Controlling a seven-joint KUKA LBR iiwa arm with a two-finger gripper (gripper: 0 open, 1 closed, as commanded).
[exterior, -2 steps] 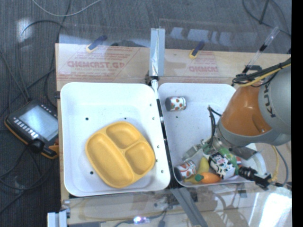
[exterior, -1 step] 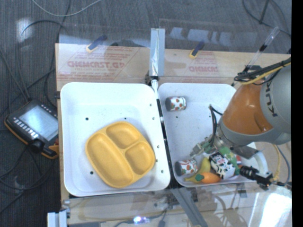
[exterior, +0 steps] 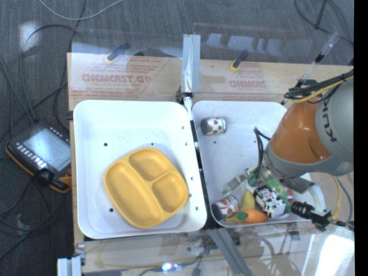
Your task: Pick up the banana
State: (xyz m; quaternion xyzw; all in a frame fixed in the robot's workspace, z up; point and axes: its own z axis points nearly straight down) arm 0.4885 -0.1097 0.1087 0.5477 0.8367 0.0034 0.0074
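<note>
The banana (exterior: 248, 200) is a small yellow piece lying near the front edge of the right bin (exterior: 230, 154), wedged among other toys. My gripper (exterior: 247, 181) hangs low just above and behind it, under the grey and orange arm (exterior: 305, 140) that covers the bin's right side. The arm hides much of the gripper. I see nothing lifted off the bin floor.
Around the banana lie an orange carrot (exterior: 253, 215), a small red-and-white can (exterior: 226, 206), a black-and-white cow-patterned toy (exterior: 270, 200) and a green piece (exterior: 273, 185). A spotted cup (exterior: 214, 126) lies at the right bin's back. The left bin (exterior: 98, 125) holds a yellow divided plate (exterior: 146, 186).
</note>
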